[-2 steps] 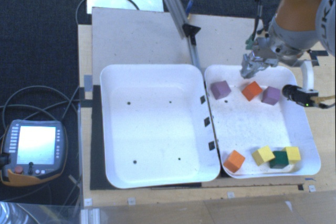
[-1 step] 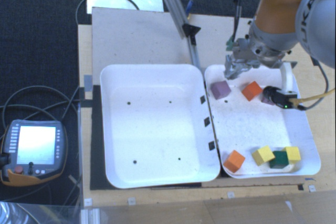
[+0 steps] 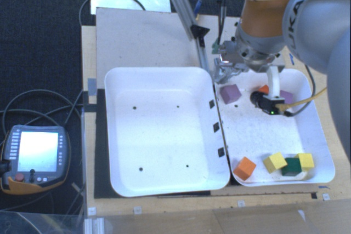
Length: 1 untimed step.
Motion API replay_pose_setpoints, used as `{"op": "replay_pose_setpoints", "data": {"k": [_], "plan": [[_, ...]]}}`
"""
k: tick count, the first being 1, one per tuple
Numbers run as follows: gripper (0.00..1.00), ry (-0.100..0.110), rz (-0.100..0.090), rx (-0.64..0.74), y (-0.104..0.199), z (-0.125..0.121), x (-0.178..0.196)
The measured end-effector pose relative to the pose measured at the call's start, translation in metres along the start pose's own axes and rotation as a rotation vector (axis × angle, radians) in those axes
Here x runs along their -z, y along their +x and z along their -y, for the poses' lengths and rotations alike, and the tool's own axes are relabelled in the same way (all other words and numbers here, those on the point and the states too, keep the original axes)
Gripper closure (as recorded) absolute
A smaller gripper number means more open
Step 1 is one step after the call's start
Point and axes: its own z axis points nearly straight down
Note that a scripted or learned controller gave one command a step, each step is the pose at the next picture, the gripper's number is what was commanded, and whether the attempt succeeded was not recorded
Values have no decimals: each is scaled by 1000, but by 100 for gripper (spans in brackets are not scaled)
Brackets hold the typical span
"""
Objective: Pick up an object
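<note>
- The purple block [image 3: 230,93] lies in the right bin [image 3: 263,131], near its back left corner.
- The claw [image 3: 222,74] hangs just above it in the view; whether it is released or clenched cannot be told.
- An orange block [image 3: 245,167], a yellow block [image 3: 275,161] and a green block [image 3: 292,166] sit along the bin's front edge.

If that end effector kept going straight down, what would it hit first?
Probably the purple block just below the end effector, or the right bin floor beside it; depth is unclear.
</note>
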Motion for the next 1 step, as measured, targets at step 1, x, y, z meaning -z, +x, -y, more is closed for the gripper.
{"op": "replay_pose_setpoints", "data": {"k": [1], "plan": [[100,0,0,-1,46,6,-3]]}}
